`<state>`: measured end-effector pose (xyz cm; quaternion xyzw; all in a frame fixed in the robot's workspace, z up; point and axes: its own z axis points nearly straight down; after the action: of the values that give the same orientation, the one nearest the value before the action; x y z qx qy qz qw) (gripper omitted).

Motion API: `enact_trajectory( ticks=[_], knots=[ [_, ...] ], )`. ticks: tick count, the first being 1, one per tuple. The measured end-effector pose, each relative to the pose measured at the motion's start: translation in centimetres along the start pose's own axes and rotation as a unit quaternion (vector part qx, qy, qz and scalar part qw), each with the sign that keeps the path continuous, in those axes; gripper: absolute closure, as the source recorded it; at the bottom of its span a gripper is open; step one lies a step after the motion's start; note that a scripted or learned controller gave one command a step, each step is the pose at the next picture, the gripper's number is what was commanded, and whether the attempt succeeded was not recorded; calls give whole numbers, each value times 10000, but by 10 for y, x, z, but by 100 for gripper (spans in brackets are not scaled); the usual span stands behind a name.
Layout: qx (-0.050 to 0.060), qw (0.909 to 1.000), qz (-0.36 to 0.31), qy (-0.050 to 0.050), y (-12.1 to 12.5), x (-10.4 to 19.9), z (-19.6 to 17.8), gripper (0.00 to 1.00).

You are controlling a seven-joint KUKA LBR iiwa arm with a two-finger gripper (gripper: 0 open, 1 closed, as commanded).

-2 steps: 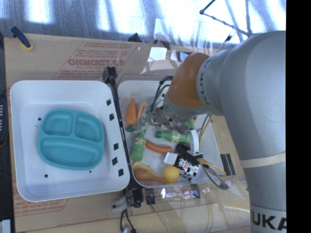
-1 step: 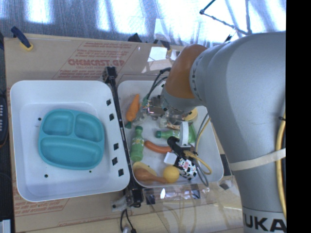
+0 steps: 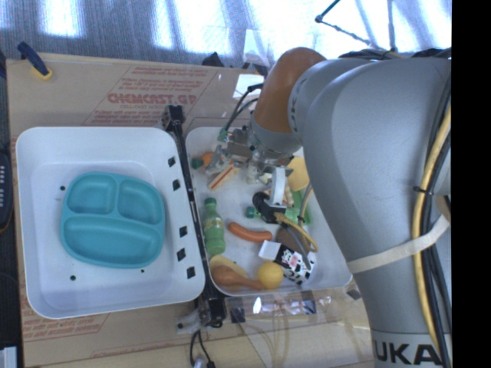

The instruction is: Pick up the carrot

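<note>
**Ana:** Camera view first — where was the arm (image 3: 360, 152)?

**Ben:** It came in from the right of the frame, a large grey body with the orange band (image 3: 282, 87) near the top centre. The gripper (image 3: 249, 156) hung low over the upper part of the right bin (image 3: 330, 280).

**Ana:** Were the jaws open or closed?

**Ben:** I could not tell. The wrist and its cabling covered that part, and nothing could be seen held.

**Ana:** And the carrot?

**Ben:** The carrot (image 3: 249, 232) lay flat near the middle of the right bin, orange, running left to right, below the gripper and apart from it. A green bottle (image 3: 214, 227) lay just to its left, against the bin's left wall.

**Ana:** What else was in that bin?

**Ben:** A yellow lemon (image 3: 269, 274) sat near the lower edge, touching a tan, pear-like piece (image 3: 230, 273) on its left. A small black-and-white carton (image 3: 291, 261) lay just right of the lemon. A hot-dog-like piece (image 3: 221, 177) lay tilted just left of the gripper, and a small orange piece (image 3: 207, 159) sat above it at the upper left of the bin. The things under the arm's edge were too jumbled to name.

**Ana:** The left bin?

**Ben:** The left bin (image 3: 38, 282) held a teal divided plate (image 3: 113, 219), lying flat at its middle. Brown cardboard (image 3: 100, 90) lay beneath both bins.
</note>
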<state>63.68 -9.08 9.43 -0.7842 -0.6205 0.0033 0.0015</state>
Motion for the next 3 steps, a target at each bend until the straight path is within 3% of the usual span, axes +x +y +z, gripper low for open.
enact_trajectory(
  ticks=[1,2,3],
  knots=[
    [-64,9969,-779,-11,27,-53,-118,0],
    [-135,9998,109,1,31,-22,-25,0],
    [-179,9994,306,-44,31,-5,-20,0]
  ],
)
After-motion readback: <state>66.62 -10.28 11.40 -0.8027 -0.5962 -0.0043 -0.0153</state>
